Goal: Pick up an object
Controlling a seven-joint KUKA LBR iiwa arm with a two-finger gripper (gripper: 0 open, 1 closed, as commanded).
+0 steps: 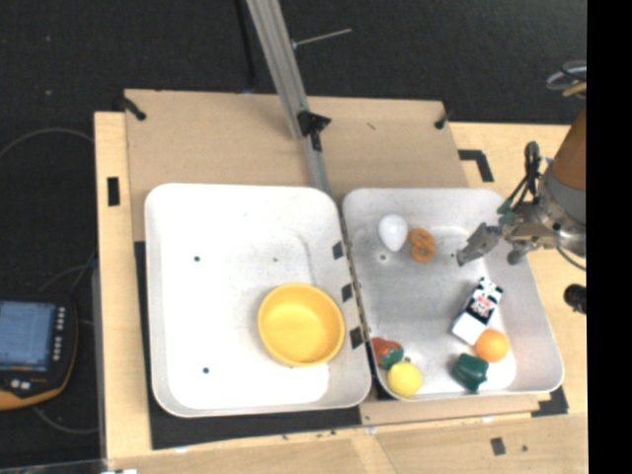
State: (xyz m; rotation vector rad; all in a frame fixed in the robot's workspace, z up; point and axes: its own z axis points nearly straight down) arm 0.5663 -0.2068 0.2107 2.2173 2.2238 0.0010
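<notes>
Front row, right bin: yellow lemon-like fruit [404,378] against the near wall, red-and-green item [385,349] touching it on the upper left; dark green object [471,370] further right, orange fruit [491,345] just above that.
Small carton: white box with black and red print [477,310], tilted, touching the orange fruit at its lower end.
Far part, right bin: white egg-shaped object [393,231] and brown ring-like piece [423,245] side by side, nearly touching.
Right bin: white tray [425,205], all small objects lie inside it.
Left bin: white tray [212,215] holding a yellow bowl [300,323], upright, near its right wall.
Gripper: [491,247] over the far right part of the right bin, above the carton and well right of the brown ring; fingers spread apart, nothing between them.
Arm: enters from the right edge, grey with orange band.
Bench: tan board [247,136] under both bins; a metal post [281,57] rises from behind them.
Off bench: handheld screen unit [30,349] at far left.
</notes>
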